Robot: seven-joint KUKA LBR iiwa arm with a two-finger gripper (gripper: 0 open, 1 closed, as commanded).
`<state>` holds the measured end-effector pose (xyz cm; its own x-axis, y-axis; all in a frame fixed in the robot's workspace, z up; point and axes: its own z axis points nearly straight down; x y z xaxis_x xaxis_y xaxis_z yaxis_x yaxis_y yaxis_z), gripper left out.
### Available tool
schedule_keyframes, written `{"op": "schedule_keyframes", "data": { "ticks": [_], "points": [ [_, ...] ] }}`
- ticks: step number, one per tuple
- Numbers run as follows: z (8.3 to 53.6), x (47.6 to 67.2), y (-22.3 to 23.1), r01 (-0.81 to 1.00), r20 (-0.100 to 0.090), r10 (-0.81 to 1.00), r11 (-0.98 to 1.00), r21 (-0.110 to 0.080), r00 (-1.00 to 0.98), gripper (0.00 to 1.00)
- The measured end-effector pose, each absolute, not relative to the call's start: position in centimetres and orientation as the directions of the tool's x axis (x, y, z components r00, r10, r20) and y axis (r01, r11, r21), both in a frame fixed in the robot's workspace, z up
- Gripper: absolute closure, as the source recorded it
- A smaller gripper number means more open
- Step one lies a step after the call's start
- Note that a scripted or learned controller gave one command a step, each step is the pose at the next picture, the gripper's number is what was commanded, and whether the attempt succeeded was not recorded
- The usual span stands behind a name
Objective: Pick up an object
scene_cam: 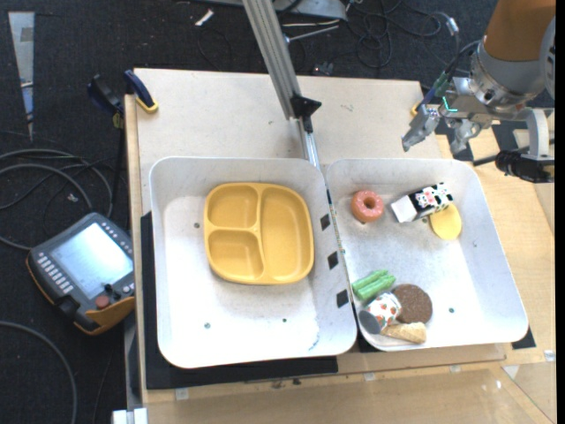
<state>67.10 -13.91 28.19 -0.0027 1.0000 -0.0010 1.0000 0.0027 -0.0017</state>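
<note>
Gripper [439, 134] spread and holding nothing, hovering past the far rim of the right bin [494, 263].

Your easiest pick looks like the pink donut [367, 206] — it lies alone near the bin's far-left part, well apart from the black-and-white carton [424, 202] and the yellow piece [446, 223]. It's probably a light, stiff toy, slightly slick — close across the ring's outer edge, not over the hole.
</note>
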Motion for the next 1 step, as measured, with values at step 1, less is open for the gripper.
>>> {"op": "schedule_keyframes", "data": {
  "ticks": [1],
  "points": [
    [23.6,67.02,-14.55,1.0,-0.001,1.0,-0.001,-0.004,0.001,0.0]
  ]
}}
